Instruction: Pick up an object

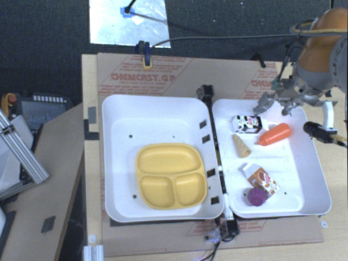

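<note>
Purple ball (257, 197) lies untouched; my claw (275, 103) hovers spread and empty above the carrot (274, 134), nothing picked yet.

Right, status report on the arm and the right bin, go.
Gripper open, hovering over right white bin's far edge, holding nothing. Orange plastic carrot and black-and-white carton just below it. Nothing blocking.

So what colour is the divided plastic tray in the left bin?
Yellow: the divided plastic tray shows plainly in the camera view.

Yellow tray (170, 174), orange carrot (274, 134), purple ball (257, 197), black-and-white cow-patterned carton (247, 124), white bins (117, 124).
</note>
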Motion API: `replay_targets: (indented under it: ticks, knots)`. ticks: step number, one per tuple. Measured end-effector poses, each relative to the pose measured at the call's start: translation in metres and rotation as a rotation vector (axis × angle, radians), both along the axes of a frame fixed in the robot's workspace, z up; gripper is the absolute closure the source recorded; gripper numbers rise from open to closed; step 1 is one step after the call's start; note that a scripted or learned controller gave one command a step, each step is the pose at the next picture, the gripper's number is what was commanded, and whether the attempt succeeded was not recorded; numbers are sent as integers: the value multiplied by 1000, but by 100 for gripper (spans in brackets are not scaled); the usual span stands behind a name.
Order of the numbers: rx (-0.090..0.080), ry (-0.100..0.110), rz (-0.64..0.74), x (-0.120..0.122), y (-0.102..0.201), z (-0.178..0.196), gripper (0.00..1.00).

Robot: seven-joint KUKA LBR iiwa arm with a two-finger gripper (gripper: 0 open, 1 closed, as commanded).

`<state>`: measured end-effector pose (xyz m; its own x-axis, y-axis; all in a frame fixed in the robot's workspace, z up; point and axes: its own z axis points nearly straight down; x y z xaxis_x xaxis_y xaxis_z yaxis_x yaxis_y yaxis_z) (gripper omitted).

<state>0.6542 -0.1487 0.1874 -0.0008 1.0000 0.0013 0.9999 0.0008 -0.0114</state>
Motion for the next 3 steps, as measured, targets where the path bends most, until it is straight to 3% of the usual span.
replay_targets:
  ticks: [1, 2, 3]
  knots:
    - [-2, -13, 2, 3, 0, 9, 0]
    - [-2, -10, 0, 0, -8, -37, 0]
    - [1, -22, 0, -5, -3, -81, 0]
